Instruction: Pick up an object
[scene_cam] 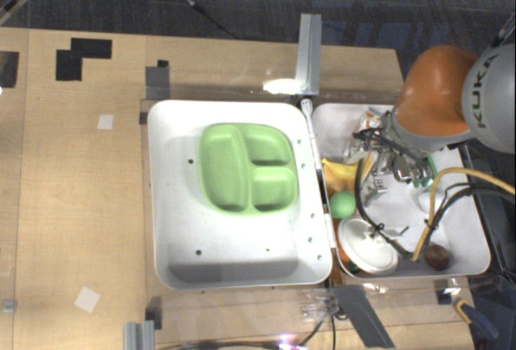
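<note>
Left bin (pixel 173 179): centre taken up by a green tray (pixel 246 166); bare floor is left along the left wall and near edge. Right bin (pixel 476 247): crowded. The arm (pixel 439 94) and its cables (pixel 451 187) are hung over the middle. A banana (pixel 340 172), green ball (pixel 342 205) and white bowl (pixel 367 247) are packed against the divider; a brown object (pixel 438 256) is set by the near right corner. Little open floor is seen there.

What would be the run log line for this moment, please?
arm: over right bin | tool: above banana | left bin: green tray
</note>
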### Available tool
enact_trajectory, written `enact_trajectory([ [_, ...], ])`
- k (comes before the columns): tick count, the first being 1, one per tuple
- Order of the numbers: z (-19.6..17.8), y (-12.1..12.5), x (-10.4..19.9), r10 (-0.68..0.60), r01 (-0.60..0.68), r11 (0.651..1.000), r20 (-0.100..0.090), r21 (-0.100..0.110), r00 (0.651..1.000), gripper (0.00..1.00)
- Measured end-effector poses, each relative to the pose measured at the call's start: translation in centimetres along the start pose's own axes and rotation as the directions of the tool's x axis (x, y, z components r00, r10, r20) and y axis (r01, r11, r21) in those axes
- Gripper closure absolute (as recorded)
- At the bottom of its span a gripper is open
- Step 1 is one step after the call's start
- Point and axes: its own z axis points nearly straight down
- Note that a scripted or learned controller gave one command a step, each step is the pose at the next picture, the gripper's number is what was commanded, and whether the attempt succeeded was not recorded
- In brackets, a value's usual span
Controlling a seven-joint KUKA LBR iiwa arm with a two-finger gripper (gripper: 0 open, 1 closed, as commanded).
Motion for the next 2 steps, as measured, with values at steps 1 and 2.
enact_trajectory([
  [1, 0.4, -0.1, -5.2, -0.127, 0.127, 0.992, -0.014, -0.008, 0.992, 0.0],
  [2, -2.7, -9.3, -4.0, -0.315, 0.315, 0.949, -0.01, -0.008, 0.949, 0.0],
])
